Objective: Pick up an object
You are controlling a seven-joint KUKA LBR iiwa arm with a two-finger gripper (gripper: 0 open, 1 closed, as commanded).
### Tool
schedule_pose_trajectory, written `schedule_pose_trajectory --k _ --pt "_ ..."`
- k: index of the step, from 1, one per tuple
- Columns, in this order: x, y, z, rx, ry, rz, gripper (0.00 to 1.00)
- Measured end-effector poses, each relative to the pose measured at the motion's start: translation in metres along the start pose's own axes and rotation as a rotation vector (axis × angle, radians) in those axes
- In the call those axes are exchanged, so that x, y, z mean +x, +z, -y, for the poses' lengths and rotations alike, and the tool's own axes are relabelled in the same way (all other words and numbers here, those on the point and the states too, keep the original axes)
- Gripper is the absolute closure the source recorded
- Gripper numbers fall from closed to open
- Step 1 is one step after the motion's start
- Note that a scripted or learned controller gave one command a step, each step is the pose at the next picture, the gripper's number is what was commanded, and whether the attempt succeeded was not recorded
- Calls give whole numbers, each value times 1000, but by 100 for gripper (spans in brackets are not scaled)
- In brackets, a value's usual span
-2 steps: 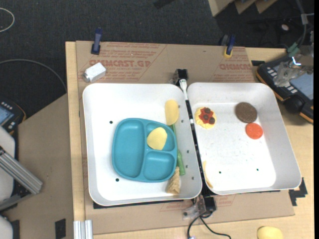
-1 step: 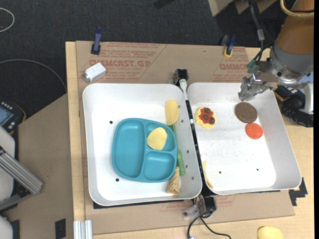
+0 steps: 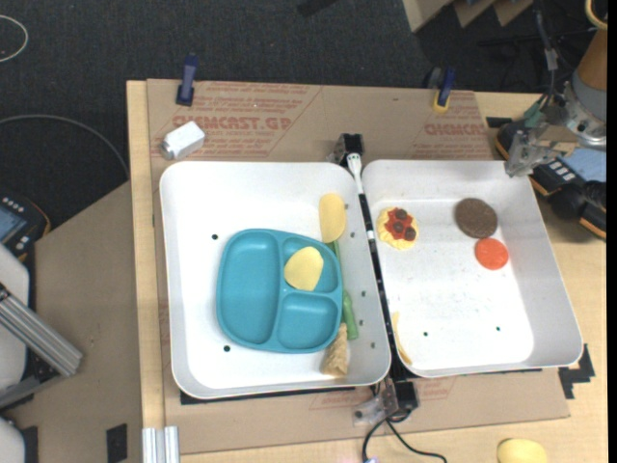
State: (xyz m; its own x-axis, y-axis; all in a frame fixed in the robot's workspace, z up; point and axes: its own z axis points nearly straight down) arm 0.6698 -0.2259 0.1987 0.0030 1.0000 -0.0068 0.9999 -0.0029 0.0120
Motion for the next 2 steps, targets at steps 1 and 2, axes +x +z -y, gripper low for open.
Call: schedule_pose_trajectory --k 1,2 --pt "28 65 60 18 -2 -9 100" --pt "1 21 0 3 -5 -2 100"
